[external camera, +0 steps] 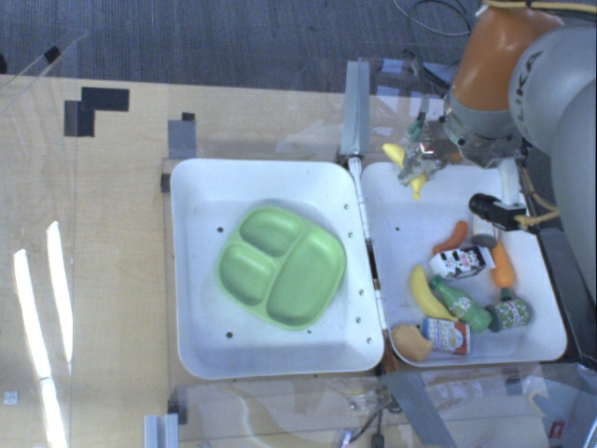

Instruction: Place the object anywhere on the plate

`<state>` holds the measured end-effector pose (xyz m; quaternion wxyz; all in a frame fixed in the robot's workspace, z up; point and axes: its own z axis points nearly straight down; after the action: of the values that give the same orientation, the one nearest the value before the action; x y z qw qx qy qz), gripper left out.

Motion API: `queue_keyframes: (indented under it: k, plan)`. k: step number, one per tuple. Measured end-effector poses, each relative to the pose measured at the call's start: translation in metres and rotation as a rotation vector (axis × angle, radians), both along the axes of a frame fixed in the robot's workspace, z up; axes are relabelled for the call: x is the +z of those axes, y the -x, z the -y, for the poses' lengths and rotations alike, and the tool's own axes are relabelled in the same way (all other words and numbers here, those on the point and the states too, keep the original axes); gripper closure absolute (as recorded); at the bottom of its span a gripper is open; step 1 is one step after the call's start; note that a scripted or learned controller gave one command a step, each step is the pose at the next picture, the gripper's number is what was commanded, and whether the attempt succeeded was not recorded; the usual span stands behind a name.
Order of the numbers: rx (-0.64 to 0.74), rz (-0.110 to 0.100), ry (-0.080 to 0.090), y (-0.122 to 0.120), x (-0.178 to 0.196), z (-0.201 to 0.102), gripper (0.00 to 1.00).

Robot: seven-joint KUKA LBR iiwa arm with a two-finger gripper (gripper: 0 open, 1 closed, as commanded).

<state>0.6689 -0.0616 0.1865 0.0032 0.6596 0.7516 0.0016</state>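
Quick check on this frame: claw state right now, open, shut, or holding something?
Claw: raised over the right white bin's far corner, shut on a small yellow banana-shaped object seen between its fingers.

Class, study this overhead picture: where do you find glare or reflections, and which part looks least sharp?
Camera view: bright streaks of glare lie on the wooden bench at left; the green plate is evenly lit with soft shadow; the gripper and the yellow object by it look slightly blurred.

Bright, even overhead light; glare streaks on the bench (37,287); slightly soft focus.
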Motion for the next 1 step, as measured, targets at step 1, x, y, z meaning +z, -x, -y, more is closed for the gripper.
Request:
queue_keyframes:
  k: [1]
  plan:
    - [0.144,0.001,-0.001,0.0661,0.0568,-0.0297,1.0]
